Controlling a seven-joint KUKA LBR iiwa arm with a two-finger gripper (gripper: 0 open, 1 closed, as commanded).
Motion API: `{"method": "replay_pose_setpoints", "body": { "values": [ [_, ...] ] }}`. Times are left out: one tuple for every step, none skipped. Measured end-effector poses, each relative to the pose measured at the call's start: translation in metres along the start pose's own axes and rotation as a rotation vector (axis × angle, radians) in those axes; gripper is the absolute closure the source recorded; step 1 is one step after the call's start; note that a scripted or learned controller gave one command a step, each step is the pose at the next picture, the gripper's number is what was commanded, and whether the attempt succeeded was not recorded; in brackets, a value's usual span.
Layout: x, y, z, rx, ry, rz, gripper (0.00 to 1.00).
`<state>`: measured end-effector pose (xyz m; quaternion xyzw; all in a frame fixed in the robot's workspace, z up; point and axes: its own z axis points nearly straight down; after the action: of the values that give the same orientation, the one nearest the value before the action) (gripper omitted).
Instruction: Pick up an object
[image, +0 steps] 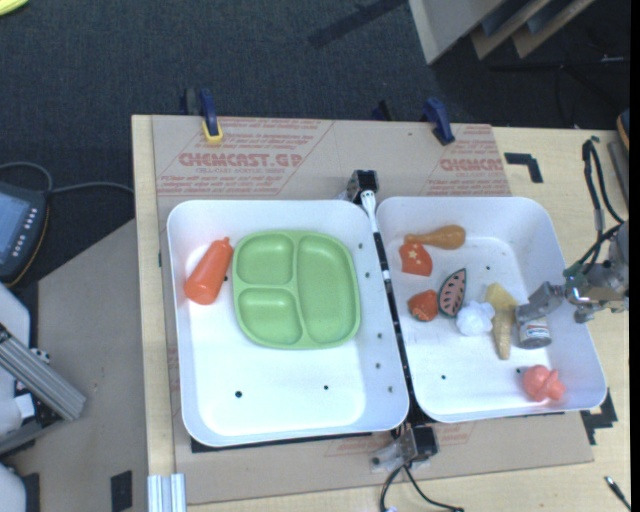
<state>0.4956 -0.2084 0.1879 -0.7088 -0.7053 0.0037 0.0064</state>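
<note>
White bins: two shallow trays side by side on a brown board, left bin (200, 400) and right bin (480, 400), meeting at a central seam, seemingly as source and drop areas for the picking program

Green plate: divided dish (297, 288) lying flat in the left bin, taking up its upper middle

Orange bottle: lying on its side (208, 272) just left of the plate, against the bin's left wall

Gripper: metal pincer (535, 320) reaching in from the right over the right bin's right side, low above a small can-like item (533, 334); whether that item sits between the fingers cannot be told, nor how wide the fingers stand

Candidate objects: loose toy food clustered in the right bin, likely scattered to offer varied picks

Drumstick: tan piece (437, 238) near the bin's upper edge

Yellow piece: long pale item (501, 318) lying just left of the gripper, closest of the toys to it

Watermelon slice: dark-rimmed wedge (453, 290) mid-bin, next to a red lump (423, 305)

Red-orange piece: (416, 258) below the drumstick

White ball: (471, 321) touching the yellow piece

Pink toy: (543, 384) alone near the lower right corner

Task status: judged as mid-attempt, nothing visibly lifted
</note>
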Motion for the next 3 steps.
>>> {"method": "replay_pose_setpoints", "body": {
  "values": [
    [0.001,0.003,-0.008,-0.014,-0.004,-0.005,0.00],
    [0.001,-0.007,0.044,-0.008,-0.001,-0.004,0.00],
    [0.002,-0.007,0.097,-0.008,0.000,-0.005,0.00]
  ]
}}
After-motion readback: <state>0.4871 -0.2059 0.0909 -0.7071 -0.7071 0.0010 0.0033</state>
